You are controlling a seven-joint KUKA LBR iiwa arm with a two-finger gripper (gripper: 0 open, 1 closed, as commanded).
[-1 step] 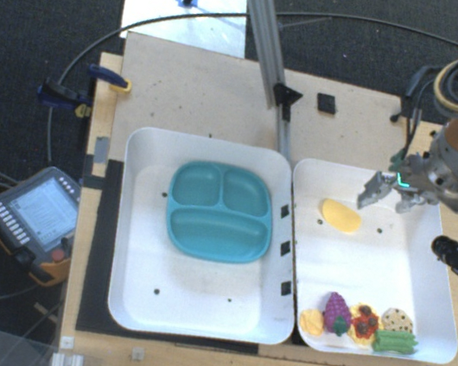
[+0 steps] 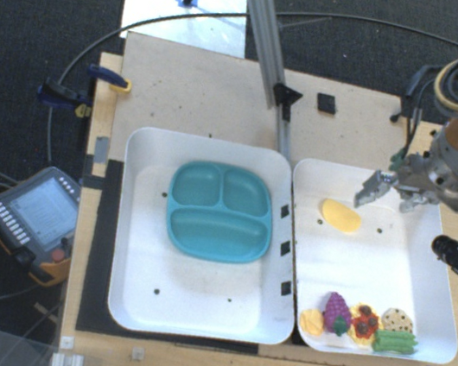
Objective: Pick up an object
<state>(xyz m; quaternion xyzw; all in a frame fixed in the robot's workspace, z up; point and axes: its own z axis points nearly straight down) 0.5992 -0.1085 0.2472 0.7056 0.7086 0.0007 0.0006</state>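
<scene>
A teal divided plate (image 2: 220, 212) lies in a white bin (image 2: 137, 232); a pale yellow piece (image 2: 341, 216), purple grapes (image 2: 336, 311).

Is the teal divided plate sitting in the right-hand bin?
No, the teal divided plate lies in the left bin; the right bin holds the toy foods.

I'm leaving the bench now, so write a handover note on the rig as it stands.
Gripper: over the right bin, near its far edge, fingers open, holding nothing.
Things: yellow piece lies alone just below the gripper; grapes, pizza slice, cookie, green beans and another yellow piece sit along the near edge. Teal plate is in the left bin.
Done: nothing lifted.
Left: pick one up.
</scene>
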